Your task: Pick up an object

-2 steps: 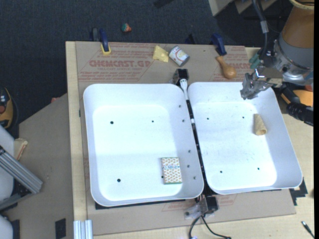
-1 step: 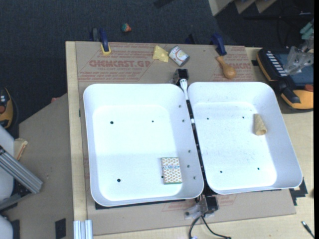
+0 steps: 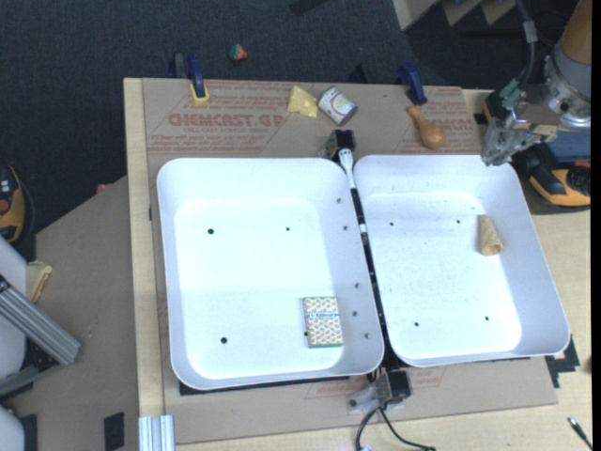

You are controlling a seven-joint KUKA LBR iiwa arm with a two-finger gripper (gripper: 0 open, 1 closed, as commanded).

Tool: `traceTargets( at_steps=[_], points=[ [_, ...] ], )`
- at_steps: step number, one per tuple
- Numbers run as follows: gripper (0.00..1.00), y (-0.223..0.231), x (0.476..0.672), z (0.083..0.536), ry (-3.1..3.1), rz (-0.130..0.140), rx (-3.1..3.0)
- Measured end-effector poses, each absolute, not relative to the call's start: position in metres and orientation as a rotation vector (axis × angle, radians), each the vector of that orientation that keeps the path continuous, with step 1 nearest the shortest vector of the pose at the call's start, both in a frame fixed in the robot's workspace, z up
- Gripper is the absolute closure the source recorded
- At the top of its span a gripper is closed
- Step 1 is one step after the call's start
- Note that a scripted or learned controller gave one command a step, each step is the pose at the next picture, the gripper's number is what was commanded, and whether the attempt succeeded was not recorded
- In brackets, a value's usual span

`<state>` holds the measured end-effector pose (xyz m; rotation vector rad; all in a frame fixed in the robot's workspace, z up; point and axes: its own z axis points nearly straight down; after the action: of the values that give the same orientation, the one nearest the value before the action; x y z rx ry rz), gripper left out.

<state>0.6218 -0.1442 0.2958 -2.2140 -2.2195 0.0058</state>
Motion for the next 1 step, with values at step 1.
traceTargets(
  at_steps=[1],
  points=[
    [1.00, -0.1962, 0.6091, 0.3519, -2.223, -0.002, -2.234]
  ],
)
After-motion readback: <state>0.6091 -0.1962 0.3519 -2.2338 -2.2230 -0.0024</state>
